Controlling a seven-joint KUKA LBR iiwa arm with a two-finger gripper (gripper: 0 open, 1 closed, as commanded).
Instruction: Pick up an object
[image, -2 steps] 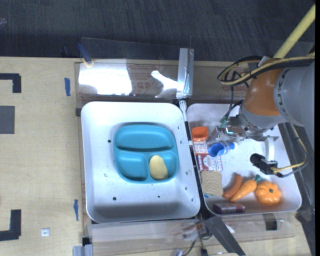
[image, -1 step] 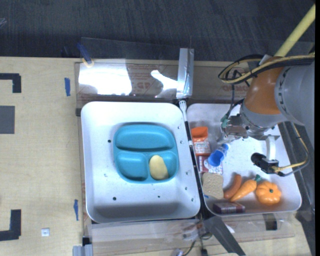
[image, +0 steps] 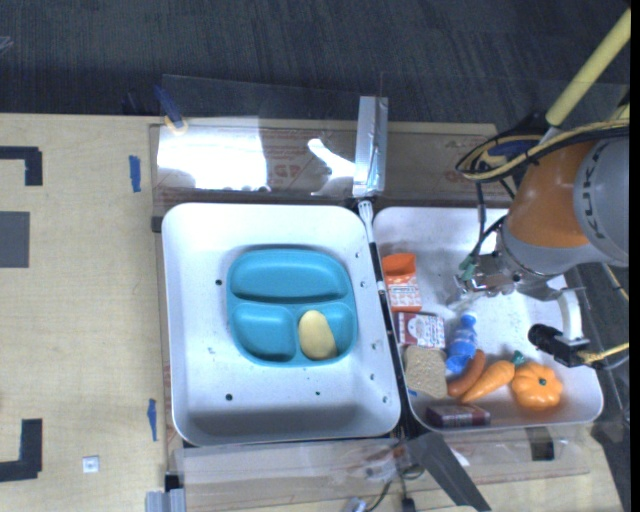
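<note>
yellow lemon (image: 317, 334) lies in blue tray (image: 290, 275).

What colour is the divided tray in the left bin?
Blue; the tray shows clearly in the camera view.

No legible text anywhere. The red-and-white packets (image: 404, 296) in the right bin (image: 585, 405) carry print, but it's too small and blurred to read.

Grey arm (image: 610, 195) with orange band (image: 545, 200) and black and yellow cables (image: 500, 155).
</note>
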